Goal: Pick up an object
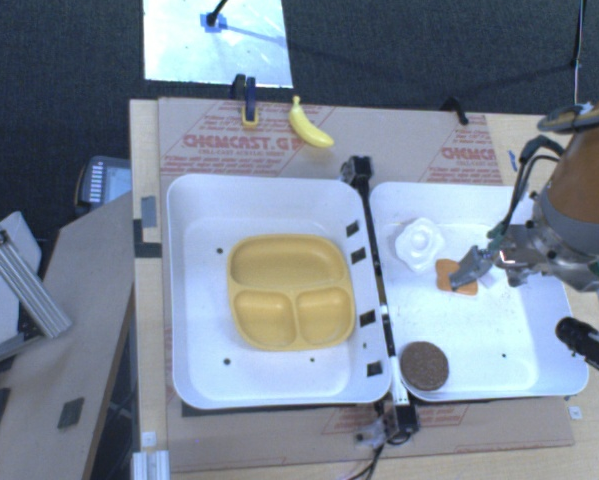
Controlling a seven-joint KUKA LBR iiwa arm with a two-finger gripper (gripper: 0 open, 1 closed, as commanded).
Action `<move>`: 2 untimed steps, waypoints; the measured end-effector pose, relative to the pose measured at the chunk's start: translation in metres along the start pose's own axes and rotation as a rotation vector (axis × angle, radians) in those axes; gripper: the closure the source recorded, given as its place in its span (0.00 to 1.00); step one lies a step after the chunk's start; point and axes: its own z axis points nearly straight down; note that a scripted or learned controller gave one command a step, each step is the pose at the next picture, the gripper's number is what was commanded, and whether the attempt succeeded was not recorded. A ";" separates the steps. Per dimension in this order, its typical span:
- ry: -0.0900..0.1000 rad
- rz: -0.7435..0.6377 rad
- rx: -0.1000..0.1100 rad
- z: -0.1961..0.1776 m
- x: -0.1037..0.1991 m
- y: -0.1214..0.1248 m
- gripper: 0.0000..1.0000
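Your likely target is the small orange piece (453,274), lying flat in the right bin (539,363) toward its far half, just beside the white fried-egg toy (417,244) nearer the far-left corner. The gripper (472,267) sits at the orange piece's right edge, low over it, reaching in from the right rim; whether its jaws are wide or closed on the piece you cannot tell from this slant, so treat nothing as held. A brown round disc (425,365) rests at the near-left corner of that bin. The left bin (199,298) carries a yellow divided plate (284,290) at its centre. A yellow banana (309,127) lies on the bench beyond the left bin's far edge.
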 end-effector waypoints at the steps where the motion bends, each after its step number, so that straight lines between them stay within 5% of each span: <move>1: -0.001 -0.002 -0.009 -0.004 0.000 0.002 0.00; 2: 0.000 -0.001 -0.004 0.041 0.008 0.003 0.00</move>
